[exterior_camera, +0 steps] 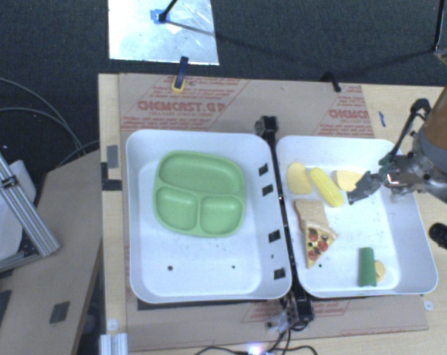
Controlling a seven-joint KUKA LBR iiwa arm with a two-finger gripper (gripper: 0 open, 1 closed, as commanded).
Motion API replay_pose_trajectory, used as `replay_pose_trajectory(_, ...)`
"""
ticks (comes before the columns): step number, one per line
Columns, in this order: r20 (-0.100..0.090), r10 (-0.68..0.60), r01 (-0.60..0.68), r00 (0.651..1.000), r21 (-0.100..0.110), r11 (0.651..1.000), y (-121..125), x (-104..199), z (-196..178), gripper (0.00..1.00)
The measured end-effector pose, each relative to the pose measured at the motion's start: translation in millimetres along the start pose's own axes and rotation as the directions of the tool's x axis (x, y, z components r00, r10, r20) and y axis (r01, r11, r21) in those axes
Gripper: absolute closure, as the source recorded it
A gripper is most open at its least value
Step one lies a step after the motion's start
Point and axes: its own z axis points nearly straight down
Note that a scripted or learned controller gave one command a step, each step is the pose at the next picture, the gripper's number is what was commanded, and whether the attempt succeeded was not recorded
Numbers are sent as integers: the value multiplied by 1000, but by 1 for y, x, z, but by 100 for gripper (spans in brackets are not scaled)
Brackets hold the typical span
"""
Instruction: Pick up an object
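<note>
The right bin (412,231) holds several toy foods. A pale yellow chip (298,177), a corn cob (326,186) and a yellow wedge (348,178) lie along its far side. A pizza slice (316,233) lies left of centre, and a green cucumber (366,266) rests near the front beside a small yellow piece (380,271). My gripper (363,187) comes in from the right and hangs low over the bin, just right of the yellow wedge and the corn. Nothing can be seen held in it.
The left bin (138,220) carries a green divided plate (200,193). A black clamp strip (275,198) runs between the two bins. The arm's grey wrist (431,165) overhangs the right bin's far right corner. Brown cardboard surrounds both bins.
</note>
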Motion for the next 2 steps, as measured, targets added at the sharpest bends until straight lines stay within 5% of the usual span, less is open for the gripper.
replay_pose_trajectory(1,0,-7,7,1000,-5,1000,103,32,84,0)
replay_pose_trajectory(2,3,-2,2,1000,-15,1000,69,30,151,0)
